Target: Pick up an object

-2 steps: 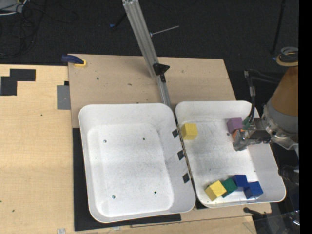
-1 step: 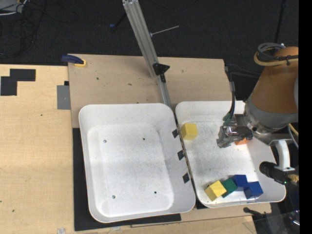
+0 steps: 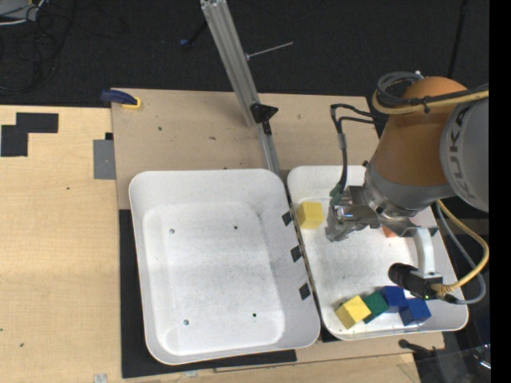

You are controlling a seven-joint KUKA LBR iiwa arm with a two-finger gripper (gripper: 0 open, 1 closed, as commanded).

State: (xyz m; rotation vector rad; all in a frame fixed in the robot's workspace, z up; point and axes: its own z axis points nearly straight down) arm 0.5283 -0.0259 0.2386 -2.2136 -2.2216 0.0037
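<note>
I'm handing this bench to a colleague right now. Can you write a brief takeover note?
Gripper: low over the right bin, beside a yellow block; nothing visibly held, finger state unclear.
Objects: yellow block near the right bin's left wall; a yellow, green and blue blocks cluster at its front edge; something orange peeks out under the arm.
Done: no pick yet.
Left: grasp and lift one object.
</note>
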